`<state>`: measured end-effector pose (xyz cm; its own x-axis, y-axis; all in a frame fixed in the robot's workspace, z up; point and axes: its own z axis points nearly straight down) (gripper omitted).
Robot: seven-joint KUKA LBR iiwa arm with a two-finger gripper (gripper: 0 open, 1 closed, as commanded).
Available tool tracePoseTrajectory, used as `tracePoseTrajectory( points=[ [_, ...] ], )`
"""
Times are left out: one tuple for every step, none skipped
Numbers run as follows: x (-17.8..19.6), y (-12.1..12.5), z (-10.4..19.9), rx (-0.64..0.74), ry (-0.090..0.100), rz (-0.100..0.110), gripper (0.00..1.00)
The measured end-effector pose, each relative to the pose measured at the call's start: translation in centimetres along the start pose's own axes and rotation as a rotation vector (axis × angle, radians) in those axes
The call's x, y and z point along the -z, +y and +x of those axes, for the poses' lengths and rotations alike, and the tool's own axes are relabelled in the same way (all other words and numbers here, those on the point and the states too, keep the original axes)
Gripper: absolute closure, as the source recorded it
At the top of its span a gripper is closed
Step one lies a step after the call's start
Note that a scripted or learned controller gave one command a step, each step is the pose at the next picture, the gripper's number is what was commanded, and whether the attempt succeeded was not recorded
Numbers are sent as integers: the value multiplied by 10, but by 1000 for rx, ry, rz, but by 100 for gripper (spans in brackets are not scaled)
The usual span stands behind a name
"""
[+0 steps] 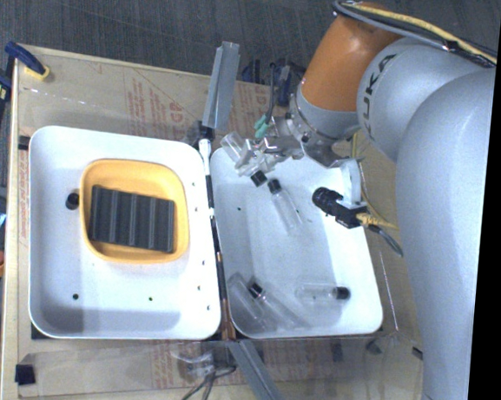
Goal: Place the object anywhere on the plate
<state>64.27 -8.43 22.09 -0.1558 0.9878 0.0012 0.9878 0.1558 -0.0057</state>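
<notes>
A yellow plate point(104, 176) lies in the left bin point(46, 290), and a dark ridged block point(134, 218) rests on its middle. My gripper point(256, 158) hangs over the far left corner of the right bin point(357, 274), well right of the plate. Just below it lies a clear tube with a black cap point(281, 202); a small black piece point(258, 178) sits right at the gripper's tip. Whether anything is held is unclear. Two more clear capped tubes lie near the front of the right bin, one at the left point(258, 296) and one at the right point(323, 292).
A small black item point(73, 198) sits left of the plate in the left bin. A black cable plug point(335, 206) hangs from the arm over the right bin. The arm's large grey body point(432, 211) covers the right side. Clamps stand at the bench's far left.
</notes>
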Motion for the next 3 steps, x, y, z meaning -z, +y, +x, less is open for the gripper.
tracePoseTrajectory(
  points=[
    [-30,-20,22,176,-1,-2,100],
    [-30,-35,69,379,0,0,100],
    [-30,-35,68,378,-1,0,0]
  ],
)
